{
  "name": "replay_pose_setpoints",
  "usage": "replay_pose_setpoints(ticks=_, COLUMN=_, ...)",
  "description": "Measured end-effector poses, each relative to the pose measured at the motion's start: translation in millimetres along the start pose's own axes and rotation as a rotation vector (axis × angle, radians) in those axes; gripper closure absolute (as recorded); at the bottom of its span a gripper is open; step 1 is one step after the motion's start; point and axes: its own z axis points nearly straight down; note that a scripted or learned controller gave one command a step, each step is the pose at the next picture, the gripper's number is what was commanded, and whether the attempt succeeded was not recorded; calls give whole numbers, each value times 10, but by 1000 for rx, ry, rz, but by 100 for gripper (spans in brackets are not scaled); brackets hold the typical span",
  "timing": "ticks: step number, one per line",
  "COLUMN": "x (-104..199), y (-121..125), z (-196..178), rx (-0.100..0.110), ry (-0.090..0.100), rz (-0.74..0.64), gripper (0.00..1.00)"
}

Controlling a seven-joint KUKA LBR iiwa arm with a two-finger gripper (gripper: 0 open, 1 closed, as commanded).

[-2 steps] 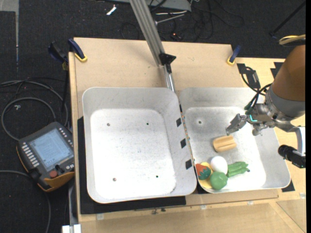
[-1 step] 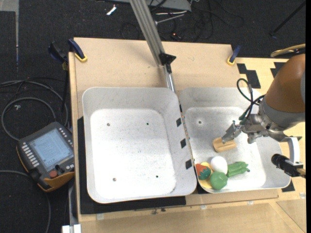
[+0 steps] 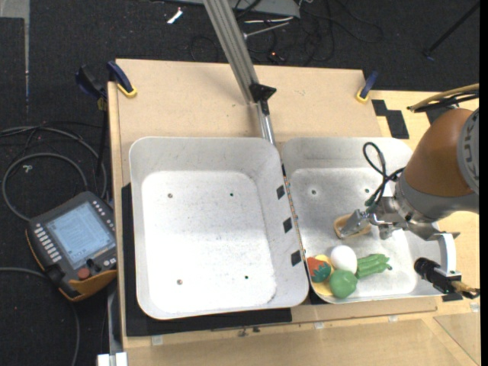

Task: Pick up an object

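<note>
— Where is the gripper (image 3: 352, 224) now?
— It is low inside the right bin (image 3: 320, 175). I cannot tell if it is open or closed.
— And the objects?
— A white ball (image 3: 343, 258), a green pepper (image 3: 373, 265), a green round toy (image 3: 343, 284) and a red-orange piece (image 3: 318, 268) lie together at the near edge, just beside the gripper.

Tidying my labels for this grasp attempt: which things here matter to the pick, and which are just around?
Job:
gripper
white ball
green toys
right bin

Lying about:
left bin
teach pendant
bench clamps
floor cables
</note>
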Motion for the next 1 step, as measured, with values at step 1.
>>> replay_pose_setpoints(ticks=1, x=5, y=6, z=202, rx=-5, ry=-1, rz=-1, gripper=0)
